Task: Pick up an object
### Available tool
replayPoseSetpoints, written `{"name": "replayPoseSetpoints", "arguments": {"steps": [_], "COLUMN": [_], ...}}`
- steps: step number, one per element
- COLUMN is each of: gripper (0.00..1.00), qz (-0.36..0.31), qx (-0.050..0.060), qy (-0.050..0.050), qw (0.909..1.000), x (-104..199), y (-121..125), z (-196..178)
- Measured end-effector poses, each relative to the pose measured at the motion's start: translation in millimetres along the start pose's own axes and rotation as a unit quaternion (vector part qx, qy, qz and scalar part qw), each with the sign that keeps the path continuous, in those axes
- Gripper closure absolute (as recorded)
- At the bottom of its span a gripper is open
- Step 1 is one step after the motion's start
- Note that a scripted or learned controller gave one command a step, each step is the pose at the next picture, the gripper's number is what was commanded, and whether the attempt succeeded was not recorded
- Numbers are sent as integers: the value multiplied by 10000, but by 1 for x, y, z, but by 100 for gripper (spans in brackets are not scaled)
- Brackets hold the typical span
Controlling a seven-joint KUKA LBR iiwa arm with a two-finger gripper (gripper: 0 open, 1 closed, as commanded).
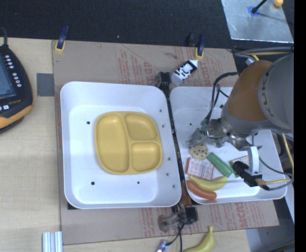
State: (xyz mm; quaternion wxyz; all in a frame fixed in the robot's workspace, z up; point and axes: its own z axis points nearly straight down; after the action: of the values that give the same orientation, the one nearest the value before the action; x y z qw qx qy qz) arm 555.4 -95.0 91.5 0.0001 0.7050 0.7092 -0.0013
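camera view: two white bins (69, 140) on cardboard (121, 62) over wooden bench (21, 167); jaws' state unclear.

Faint red printing runs in slanted lines across the brown cardboard sheet (142, 62) under the two bins, but its letters are too blurred to read. A small red-and-white packet (199, 168) in the right bin carries printing that is too small to make out. The handheld pendant (3, 91) at the far left shows a lit screen with no legible text.
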Motion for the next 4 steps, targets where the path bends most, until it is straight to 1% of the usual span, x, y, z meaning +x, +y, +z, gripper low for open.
{"name": "replayPoseSetpoints", "arguments": {"steps": [1, 2, 3, 4], "gripper": [0, 0, 100, 0], "qz": [4, 3, -2, -2], "qx": [-4, 8, 3, 4], "qy": [2, 4, -2, -2], "qw": [10000, 10000, 10000, 10000], "x": [-1, -4, -5, -5], "y": [11, 9, 10, 10], "z": [0, 0, -10, -10]}}
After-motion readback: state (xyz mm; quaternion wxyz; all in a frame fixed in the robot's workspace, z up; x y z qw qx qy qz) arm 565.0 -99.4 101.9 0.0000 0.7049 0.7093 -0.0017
